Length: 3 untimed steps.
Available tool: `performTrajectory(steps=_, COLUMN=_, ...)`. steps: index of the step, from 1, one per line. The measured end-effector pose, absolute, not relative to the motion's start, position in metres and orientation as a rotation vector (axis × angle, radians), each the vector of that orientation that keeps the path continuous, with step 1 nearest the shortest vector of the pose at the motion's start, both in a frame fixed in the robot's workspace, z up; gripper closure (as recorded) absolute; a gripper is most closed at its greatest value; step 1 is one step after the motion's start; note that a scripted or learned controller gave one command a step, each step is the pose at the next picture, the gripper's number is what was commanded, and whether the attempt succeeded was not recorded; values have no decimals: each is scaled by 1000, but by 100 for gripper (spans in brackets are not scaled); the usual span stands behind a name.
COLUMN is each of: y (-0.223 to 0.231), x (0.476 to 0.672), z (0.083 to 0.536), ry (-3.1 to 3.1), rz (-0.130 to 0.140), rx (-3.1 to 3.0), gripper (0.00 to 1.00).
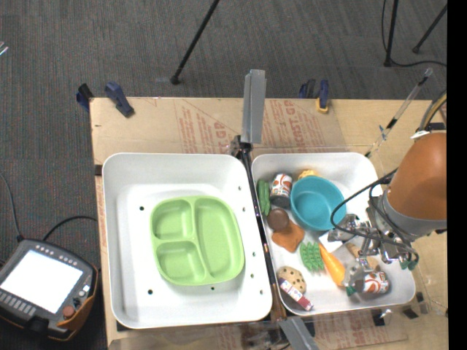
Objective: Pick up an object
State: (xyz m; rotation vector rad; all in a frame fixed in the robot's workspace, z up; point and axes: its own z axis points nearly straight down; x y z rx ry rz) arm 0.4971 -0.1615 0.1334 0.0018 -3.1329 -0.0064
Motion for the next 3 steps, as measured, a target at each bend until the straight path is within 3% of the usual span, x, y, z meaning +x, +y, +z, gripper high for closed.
performTrajectory(steps=1, y=-128, x=496, z=84, ry=-3135, rz=-6, rx=-10, gripper=0)
performTrajectory(steps=2, y=-127, x=498, z=96, ry=-3140, rz=-4, rx=-2, gripper=100)
performTrajectory(steps=3, y=-126, x=498, z=95, ry=-3139, rz=-5, rx=0, gripper=0)
